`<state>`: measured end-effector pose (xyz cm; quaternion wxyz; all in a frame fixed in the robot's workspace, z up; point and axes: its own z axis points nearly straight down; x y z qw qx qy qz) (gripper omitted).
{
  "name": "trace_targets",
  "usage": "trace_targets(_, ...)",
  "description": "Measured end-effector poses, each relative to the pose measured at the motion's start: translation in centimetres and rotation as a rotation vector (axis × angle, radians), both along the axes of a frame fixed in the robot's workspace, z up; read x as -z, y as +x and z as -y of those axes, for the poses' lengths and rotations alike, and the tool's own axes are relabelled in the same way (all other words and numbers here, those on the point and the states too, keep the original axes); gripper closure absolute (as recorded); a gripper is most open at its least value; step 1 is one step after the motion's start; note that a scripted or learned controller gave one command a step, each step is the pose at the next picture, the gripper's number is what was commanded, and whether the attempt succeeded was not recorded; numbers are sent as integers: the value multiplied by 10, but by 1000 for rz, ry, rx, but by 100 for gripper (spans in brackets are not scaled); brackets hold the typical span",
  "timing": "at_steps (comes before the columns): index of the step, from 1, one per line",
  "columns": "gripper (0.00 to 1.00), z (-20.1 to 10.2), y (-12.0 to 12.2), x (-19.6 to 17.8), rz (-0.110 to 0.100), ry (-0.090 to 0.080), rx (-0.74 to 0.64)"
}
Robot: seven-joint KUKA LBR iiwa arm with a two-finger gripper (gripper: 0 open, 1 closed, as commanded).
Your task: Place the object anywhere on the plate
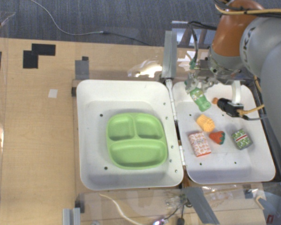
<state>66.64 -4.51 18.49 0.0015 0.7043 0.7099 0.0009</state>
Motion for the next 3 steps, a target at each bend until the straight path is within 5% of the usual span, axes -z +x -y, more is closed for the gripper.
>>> trace_targets(2, 100, -131, -86, 1, -3, 2, 5)
trace_targets(3, 0, -130, -86, 1, -3, 2, 6)
